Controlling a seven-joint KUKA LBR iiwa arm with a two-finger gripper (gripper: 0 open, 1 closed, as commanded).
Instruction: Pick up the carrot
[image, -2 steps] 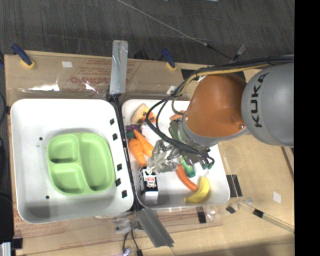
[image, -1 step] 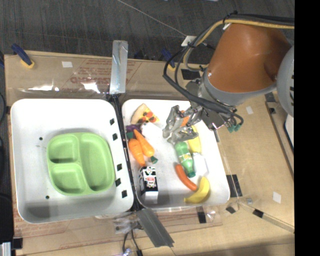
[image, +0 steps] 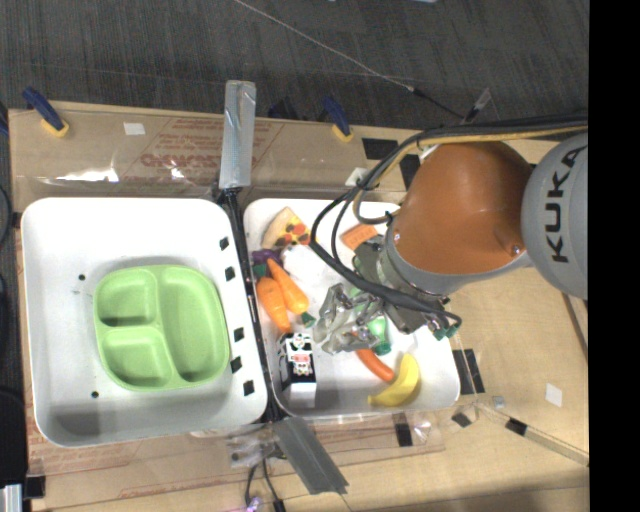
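The gripper (image: 345, 325), whether open or closed I cannot tell, hangs low inside the right bin (image: 440, 385), with the carrot (image: 283, 292) lying just left of it against the bin's left wall.

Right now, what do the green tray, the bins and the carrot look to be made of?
Green tray: probably moulded plastic, matte, with three smooth compartments. Left bin and right bin: likely white plastic, faint sheen on rounded rims. Carrot: looks like toy plastic or rubber, uniformly orange and smooth; can't tell which.
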